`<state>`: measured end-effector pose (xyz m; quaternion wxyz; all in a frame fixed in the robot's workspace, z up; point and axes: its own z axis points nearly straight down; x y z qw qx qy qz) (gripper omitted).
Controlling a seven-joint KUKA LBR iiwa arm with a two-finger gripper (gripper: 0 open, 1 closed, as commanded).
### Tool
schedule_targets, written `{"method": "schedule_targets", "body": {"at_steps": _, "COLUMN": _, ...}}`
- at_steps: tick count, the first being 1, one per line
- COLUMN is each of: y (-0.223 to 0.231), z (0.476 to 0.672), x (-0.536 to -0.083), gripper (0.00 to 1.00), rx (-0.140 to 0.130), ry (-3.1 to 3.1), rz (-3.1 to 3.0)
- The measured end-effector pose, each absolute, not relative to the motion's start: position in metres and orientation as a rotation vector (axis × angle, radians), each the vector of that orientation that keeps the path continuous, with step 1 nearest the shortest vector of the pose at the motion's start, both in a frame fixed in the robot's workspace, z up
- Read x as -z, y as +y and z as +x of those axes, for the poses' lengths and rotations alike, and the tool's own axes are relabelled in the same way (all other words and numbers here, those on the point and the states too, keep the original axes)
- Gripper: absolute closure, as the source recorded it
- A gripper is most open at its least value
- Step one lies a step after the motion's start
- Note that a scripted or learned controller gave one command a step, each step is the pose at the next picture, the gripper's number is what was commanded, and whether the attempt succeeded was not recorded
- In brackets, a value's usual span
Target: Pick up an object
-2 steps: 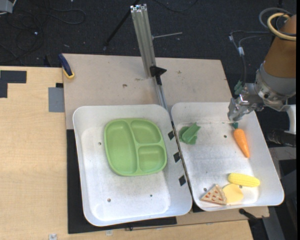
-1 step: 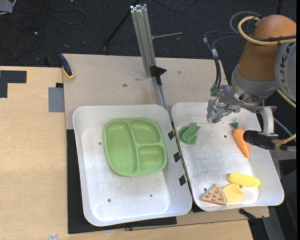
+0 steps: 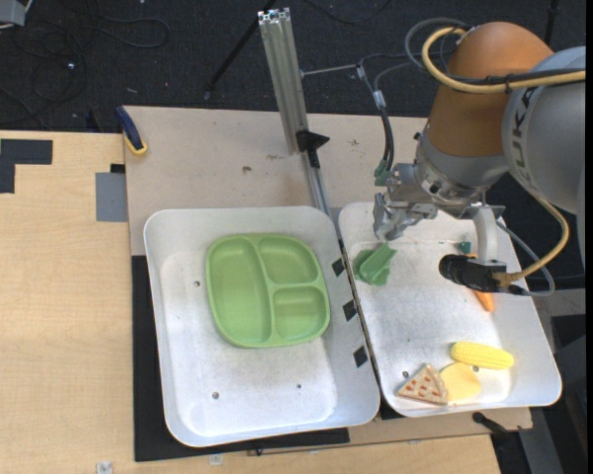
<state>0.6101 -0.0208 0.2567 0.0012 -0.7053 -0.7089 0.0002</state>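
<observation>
KUKA arm's gripper hangs over right bin, finger state unreadable | green toy just below, bin's 11 o'clock corner | corn, waffle wedge at 5 o'clock | green plate in left bin

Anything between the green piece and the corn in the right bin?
Camera view: nothing. Bare white bin floor runs from the green piece to the corn; the orange item sits off to the side.

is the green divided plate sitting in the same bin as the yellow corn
No, the green divided plate lies in the left bin, while the yellow corn lies in the right bin.
</observation>
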Motion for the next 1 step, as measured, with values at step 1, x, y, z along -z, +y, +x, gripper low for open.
{"method": "schedule_targets", "body": {"at_steps": 1, "y": 0.0276, "z": 0.6185, "x": -0.2567, "gripper": 1.00, "rx": -0.001, "ry": -2.226, "rz": -2.215}}
